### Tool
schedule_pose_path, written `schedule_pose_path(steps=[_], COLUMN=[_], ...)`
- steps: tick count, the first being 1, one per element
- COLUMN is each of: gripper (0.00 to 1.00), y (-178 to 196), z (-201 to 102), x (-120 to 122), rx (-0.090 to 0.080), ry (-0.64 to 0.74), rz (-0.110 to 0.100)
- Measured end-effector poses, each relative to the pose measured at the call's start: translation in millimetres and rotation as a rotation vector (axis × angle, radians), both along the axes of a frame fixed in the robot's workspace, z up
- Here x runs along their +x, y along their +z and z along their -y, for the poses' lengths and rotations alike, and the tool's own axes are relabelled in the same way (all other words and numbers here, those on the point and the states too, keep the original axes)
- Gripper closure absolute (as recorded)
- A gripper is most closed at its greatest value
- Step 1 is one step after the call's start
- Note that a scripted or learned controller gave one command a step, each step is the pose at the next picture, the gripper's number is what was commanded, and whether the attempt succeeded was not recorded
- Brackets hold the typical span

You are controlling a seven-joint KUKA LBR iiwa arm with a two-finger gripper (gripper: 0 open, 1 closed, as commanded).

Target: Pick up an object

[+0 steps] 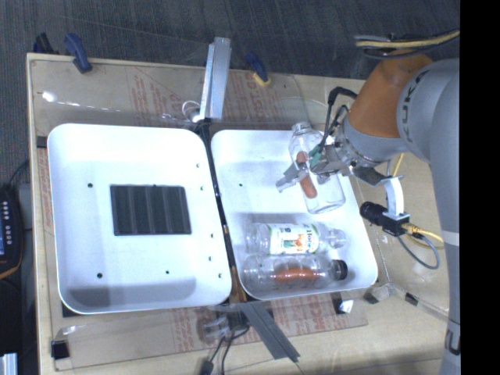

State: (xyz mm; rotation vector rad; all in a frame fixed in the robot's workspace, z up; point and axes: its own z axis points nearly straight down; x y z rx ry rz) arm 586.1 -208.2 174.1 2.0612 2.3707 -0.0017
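My gripper point(306, 172) reaches in from the right over the upper part of the right bin point(234, 209). It sits right at a clear plastic bottle point(326, 195) that lies tilted, its cap toward the bin's far wall. A small orange-red piece point(310, 186) shows at the bottle where the gripper meets it. Whether the bottle is held cannot be made out. Along the near wall lie two more bottles side by side: one with a white and orange label point(291, 239) and one with reddish-brown contents and a dark cap point(295, 272).
The left bin point(78, 272) has a dark ribbed rectangle point(151, 209) in its floor. A grey metal bar point(216, 76) stands at the far end of the seam between the bins. Blue clamps point(78, 53) grip the bench's far edge.
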Motion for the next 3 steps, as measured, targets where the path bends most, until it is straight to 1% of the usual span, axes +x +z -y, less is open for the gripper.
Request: schedule_pose_path(steps=[1, 2, 3], gripper=[0.0, 0.0, 0.0], y=[55.4, -3.5, -84.0], z=[1.9, -3.5, 1.0], x=[6.5, -14.0, 31.5], rx=[0.0, 0.003, 0.002], ry=[-0.24, 0.049, -0.016], rz=[-0.003, -0.006, -0.005])
